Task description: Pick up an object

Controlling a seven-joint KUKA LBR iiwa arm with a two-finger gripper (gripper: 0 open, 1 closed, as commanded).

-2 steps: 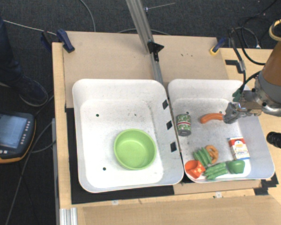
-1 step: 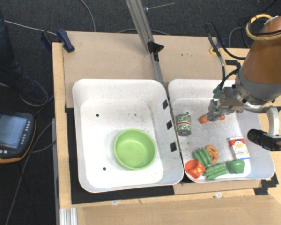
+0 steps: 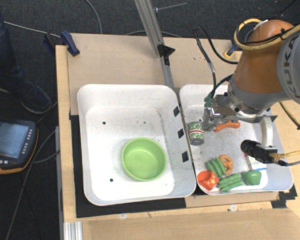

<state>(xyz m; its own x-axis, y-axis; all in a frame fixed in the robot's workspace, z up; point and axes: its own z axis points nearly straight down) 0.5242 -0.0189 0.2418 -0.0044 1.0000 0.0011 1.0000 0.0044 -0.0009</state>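
Note:
My gripper (image 3: 211, 117) hangs low over the left part of the right bin (image 3: 275, 184), under the grey and orange arm. Just to its lower left, a small can with a green label (image 3: 195, 133) stands by the bin's left wall, close to the gripper; whether they touch is unclear. An orange item (image 3: 226, 126) pokes out from under the gripper's right side. Along the bin's front lie a red pepper (image 3: 206, 180), a green bean pod (image 3: 216, 166), a brown pretzel (image 3: 226, 161), a green pea pod (image 3: 230, 183) and a green pepper (image 3: 251, 177).
The left bin (image 3: 95, 109) holds a light green bowl (image 3: 144, 158) near its front right. A metal pole (image 3: 152, 21) slants up from between the bins. Cables run across the bench behind the right bin.

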